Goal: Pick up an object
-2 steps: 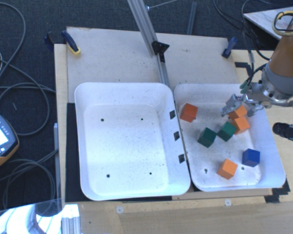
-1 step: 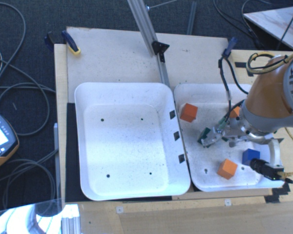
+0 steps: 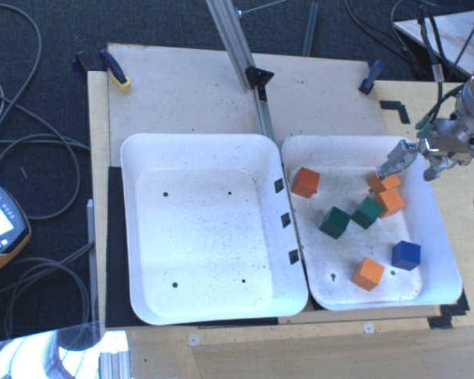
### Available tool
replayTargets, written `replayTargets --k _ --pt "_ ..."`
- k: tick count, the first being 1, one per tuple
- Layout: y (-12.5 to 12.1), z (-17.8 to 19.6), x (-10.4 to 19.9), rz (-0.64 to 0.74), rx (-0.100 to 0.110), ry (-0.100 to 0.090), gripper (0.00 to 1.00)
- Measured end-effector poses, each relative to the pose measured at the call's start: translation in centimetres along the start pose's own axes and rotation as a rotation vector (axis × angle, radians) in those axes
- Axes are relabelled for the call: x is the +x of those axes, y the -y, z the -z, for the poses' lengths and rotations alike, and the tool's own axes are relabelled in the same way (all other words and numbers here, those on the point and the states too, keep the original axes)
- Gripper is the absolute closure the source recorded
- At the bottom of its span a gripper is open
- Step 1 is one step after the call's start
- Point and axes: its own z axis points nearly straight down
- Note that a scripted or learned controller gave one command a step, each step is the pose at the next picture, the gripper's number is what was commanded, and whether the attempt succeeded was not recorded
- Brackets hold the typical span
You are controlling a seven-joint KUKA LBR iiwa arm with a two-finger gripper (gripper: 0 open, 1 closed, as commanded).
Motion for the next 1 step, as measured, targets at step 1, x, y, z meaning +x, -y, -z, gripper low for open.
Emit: replayTargets --k 1 --pt "-0.24 16.72 -7.64 -0.004 -0.001 0.003 0.00"
